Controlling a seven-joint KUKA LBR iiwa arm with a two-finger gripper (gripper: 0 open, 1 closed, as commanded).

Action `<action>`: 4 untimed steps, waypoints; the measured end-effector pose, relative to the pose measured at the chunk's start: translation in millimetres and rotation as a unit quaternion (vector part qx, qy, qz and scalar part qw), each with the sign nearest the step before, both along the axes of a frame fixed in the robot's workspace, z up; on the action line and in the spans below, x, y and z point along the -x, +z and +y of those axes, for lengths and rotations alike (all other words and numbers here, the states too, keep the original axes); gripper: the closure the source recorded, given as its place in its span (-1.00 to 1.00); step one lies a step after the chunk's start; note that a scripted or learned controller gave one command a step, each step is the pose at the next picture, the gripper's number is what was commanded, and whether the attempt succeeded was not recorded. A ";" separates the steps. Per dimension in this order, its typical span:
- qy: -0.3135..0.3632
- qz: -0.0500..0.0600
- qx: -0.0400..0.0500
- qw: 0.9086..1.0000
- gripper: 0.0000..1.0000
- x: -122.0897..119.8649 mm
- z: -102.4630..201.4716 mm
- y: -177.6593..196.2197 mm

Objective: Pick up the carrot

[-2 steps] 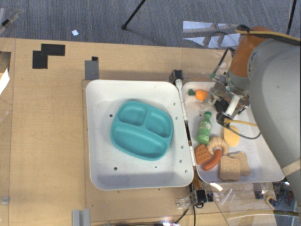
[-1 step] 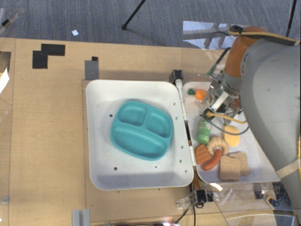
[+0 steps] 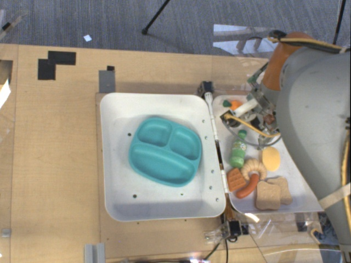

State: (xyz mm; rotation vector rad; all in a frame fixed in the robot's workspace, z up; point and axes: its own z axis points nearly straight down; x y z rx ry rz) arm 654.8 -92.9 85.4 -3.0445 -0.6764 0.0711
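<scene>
The carrot (image 3: 235,104) is a small orange piece with a green top. It lies at the far end of the right bin (image 3: 299,193), close to the bin's left wall, and part of it is hidden. My gripper (image 3: 249,109) hangs low right beside the carrot, on its right and partly over it. The arm's grey body covers the right side of that bin. I cannot make out anything held in the gripper.
The left bin (image 3: 115,196) holds a teal divided plate (image 3: 164,150). Nearer in the right bin lie a green bottle (image 3: 238,153), a yellow lemon (image 3: 271,159), a waffle (image 3: 235,178), a sausage (image 3: 247,187), a pale ring pastry (image 3: 253,169) and bread slices (image 3: 271,194).
</scene>
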 end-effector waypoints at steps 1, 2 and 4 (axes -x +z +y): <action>-0.111 -0.020 0.008 0.994 -1.00 1.1 2.4 -0.2; -0.109 -0.025 0.005 0.994 1.00 -2.6 4.8 12.7; -0.114 -0.018 0.011 0.993 -1.00 7.8 3.5 2.8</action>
